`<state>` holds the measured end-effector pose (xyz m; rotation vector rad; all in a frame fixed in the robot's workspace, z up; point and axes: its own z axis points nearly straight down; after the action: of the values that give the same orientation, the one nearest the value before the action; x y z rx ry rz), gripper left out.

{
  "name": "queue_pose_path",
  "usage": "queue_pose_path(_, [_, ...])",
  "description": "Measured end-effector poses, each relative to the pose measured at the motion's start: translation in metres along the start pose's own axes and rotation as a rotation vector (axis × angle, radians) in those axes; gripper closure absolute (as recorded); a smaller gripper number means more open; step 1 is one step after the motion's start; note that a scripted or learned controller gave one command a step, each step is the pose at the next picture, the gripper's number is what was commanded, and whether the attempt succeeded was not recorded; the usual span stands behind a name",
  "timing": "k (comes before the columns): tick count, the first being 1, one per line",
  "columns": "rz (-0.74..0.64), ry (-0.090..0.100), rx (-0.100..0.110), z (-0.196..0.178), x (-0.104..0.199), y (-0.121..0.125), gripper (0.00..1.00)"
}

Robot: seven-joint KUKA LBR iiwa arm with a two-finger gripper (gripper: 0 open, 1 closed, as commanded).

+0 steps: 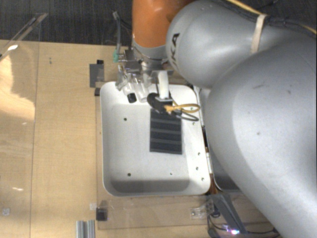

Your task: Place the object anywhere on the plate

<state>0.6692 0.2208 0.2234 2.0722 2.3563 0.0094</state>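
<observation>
Jaws over white bin's far edge, grip state unclear, dark ribbed object nearby, arm lettering unreadable

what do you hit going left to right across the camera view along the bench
bare wooden bench → small dark bracket at the bin's corner → white bin → dark ribbed object lying in the bin → grey arm
</observation>
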Motion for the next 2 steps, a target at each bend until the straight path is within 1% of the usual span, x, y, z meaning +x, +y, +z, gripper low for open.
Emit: queue_pose_path(2, [-0.011, 0.001, -0.009, -0.022, 0.003, 0.002, 1.0])
